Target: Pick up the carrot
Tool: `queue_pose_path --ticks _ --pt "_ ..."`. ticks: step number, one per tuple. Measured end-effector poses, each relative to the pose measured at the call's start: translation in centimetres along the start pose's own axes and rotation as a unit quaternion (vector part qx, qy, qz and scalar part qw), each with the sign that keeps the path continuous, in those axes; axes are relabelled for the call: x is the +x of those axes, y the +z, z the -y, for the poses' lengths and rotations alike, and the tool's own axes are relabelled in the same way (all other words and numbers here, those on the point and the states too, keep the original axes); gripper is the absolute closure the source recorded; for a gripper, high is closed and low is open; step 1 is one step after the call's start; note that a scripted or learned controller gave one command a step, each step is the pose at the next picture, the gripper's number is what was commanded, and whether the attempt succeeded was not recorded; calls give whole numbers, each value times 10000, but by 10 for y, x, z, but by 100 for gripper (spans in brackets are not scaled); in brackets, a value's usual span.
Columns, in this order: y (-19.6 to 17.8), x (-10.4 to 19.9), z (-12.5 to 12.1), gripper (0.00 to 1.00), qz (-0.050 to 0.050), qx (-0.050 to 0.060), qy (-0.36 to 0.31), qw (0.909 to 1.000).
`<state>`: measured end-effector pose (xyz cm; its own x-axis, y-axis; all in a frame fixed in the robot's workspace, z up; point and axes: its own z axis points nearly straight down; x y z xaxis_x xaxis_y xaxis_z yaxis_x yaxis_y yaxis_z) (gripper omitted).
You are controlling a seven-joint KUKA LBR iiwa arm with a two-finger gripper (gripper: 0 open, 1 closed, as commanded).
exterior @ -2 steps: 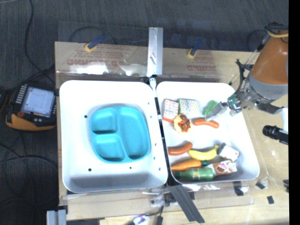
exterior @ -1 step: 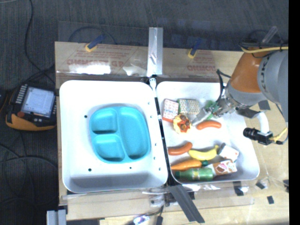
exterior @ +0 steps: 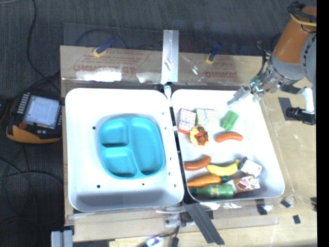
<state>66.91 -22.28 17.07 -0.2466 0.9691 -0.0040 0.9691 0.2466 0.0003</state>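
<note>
I see the tapered orange carrot lying flat near the front of the right white bin, its thin end pointing left, between a yellow banana behind it and a dark green bottle in front. The pincer hovers over the bin's back right corner, well apart from the carrot; its tip looks blurred, so I cannot tell its grip.

This is a robotics lab or test cell rather than a home. A wooden tabletop carries two white bins clamped with blue-and-yellow clamps, beside dark carpet crossed by loose cables. A handheld control pendant lies there, and an industrial arm reaches in over toy food.
</note>
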Motion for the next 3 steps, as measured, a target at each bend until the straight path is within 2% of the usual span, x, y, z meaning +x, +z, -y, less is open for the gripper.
queue_pose_path --ticks 1,2,3 --pt "-15 37 45 0 -13 -6 -2212 9752" --pt "81 27 60 0 24 -42 -2048 9788" --pt "80 14 15 0 -57 -31 -21 10000"
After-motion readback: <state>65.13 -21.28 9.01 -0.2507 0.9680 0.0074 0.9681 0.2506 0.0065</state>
